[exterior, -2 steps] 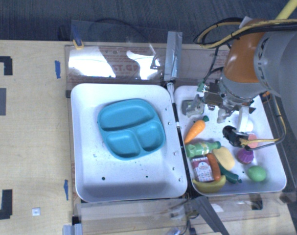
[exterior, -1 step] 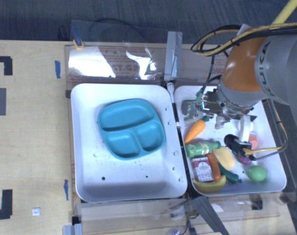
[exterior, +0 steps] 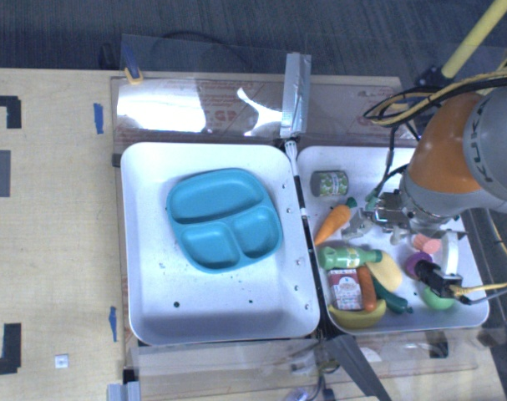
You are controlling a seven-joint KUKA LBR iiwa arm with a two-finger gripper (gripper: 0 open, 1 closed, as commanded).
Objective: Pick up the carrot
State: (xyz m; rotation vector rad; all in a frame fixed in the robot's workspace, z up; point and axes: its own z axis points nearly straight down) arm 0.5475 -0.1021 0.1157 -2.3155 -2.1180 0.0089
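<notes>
We see the arm reaching in over the right bin, its orange band above the bin's far right part. The gripper hangs low over the bin, just right of the carrot. Whether it is wide or narrow we cannot tell, as the wrist hides most of it and the rest is blurred. Nothing can be seen held in it.

The carrot lies near the bin's left wall, tilted, its green top toward the gripper and its orange tip toward the wall. It rests on the bin floor, apart from the gripper so far as we can judge, though the gap is small.

Taking the carrot as our mark: beyond it, toward the bin's far wall, lies a small green can on its side. Just on the near side of the carrot lies a green bottle with a red band, stretched across the bin. Nearer still stands a red-labelled packet, touching a yellow banana that curves along the bin's near wall. Right of the carrot, past the gripper, sit a pink piece, a purple piece and a green piece, all crowded under the arm.

Left of the carrot, over the dividing wall, the left bin holds a blue tray with three compartments.
</notes>
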